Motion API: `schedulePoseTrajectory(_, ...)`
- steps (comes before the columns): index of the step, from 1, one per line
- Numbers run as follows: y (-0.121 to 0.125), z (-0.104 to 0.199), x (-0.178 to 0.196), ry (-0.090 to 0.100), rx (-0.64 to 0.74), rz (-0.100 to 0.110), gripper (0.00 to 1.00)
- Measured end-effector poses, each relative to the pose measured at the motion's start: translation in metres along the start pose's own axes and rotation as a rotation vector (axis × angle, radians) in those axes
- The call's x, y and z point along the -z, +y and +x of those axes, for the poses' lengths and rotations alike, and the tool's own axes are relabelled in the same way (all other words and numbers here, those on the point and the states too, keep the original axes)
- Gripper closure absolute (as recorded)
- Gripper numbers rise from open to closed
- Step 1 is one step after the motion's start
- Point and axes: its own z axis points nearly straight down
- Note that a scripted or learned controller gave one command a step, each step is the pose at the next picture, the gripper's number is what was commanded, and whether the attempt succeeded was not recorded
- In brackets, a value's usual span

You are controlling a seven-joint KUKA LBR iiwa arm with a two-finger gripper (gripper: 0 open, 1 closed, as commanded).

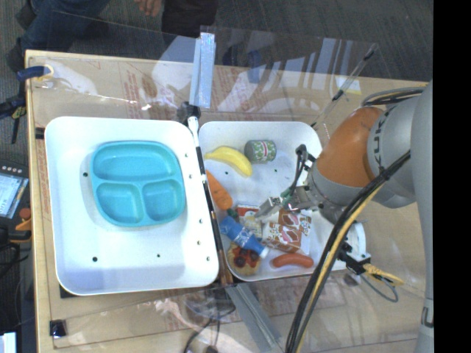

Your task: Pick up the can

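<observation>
The can is small and green with a pale end, and it lies on its side near the far edge of the right bin, just right of the banana. My gripper hangs low over the middle of that bin, above a printed snack packet. It is nearer the camera than the can, with a clear gap between them. The grey arm with its orange band comes in from the right and hides part of the bin's right side.
The right bin also holds an orange carrot, a blue object, a red sausage and dark berries. In the left bin lies a blue divided plate. Cables trail at the lower right.
</observation>
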Motion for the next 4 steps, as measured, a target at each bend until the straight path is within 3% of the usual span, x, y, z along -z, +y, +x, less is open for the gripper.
schedulePoseTrajectory(1, 0.047, -0.005, 0.036, 0.006, -0.015, 0.016, 0.0)
schedulePoseTrajectory(2, -0.004, 0.001, -0.001, 0.003, 0.072, 0.001, 0.0)
schedulePoseTrajectory(3, -0.005, 0.013, 0.06, 0.008, 0.176, 0.015, 0.0)
schedulePoseTrajectory(4, -0.032, 0.005, 0.01, -0.006, 0.217, -0.006, 0.0)
